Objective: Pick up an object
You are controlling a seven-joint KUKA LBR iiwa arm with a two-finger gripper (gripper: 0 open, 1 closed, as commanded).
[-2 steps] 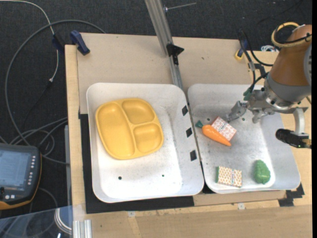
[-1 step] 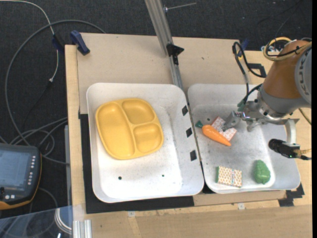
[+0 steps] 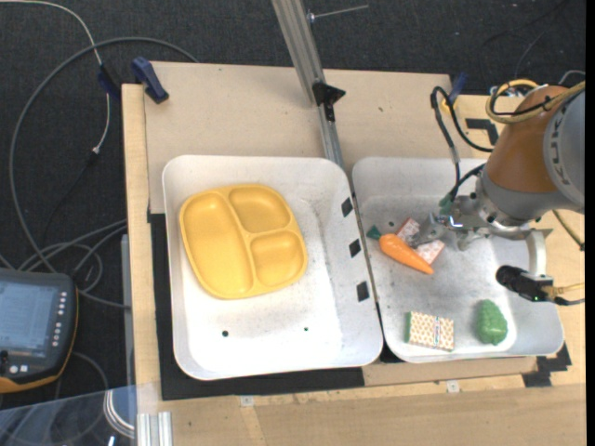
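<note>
One patterned packet (image 3: 430, 331), one green lump (image 3: 492, 323), one carrot (image 3: 405, 252); end effector (image 3: 444, 233) state unclear.

1. An orange toy carrot (image 3: 405, 253) with a green leafy end lies on its side in the right bin (image 3: 465, 342), near that bin's left wall, its green end pointing up-left.
2. A small pink-and-white piece (image 3: 423, 242) lies touching the carrot's upper side.
3. A flat patterned square packet (image 3: 430, 331) lies near the bin's front rim.
4. A green lumpy object (image 3: 492, 322) sits just right of the packet.
</note>
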